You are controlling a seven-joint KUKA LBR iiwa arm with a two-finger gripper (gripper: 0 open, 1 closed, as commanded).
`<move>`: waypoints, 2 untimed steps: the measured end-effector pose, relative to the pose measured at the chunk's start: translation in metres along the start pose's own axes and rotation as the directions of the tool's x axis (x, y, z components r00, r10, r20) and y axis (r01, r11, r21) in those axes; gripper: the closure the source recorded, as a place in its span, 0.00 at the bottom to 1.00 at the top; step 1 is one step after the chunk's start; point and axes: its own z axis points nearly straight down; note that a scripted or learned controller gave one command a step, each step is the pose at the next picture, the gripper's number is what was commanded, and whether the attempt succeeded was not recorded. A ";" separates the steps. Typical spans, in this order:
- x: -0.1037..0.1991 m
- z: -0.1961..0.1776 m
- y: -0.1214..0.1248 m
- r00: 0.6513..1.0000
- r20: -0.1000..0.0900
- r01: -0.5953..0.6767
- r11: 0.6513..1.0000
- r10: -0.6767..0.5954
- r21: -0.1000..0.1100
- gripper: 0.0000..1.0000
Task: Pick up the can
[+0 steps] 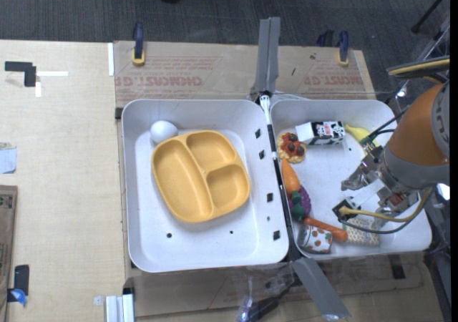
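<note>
Even, fairly bright overhead light washes the white bins (136, 170) nearly to glare (soft, short shadows only, as under the yellow plate (200, 174)), while the whole picture stays slightly soft, small items blurring into smudges.

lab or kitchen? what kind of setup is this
Likely a robotics lab bench: two white bins clamped onto a cardboard sheet, toy food like a carrot, and the arm reaching in.
</note>
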 end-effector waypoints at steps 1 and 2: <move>-0.001 -0.008 0.001 1.000 0.002 -0.004 1.000 0.004 0.001 1.00; 0.064 -0.114 -0.056 1.000 0.001 -0.021 1.000 0.021 -0.002 1.00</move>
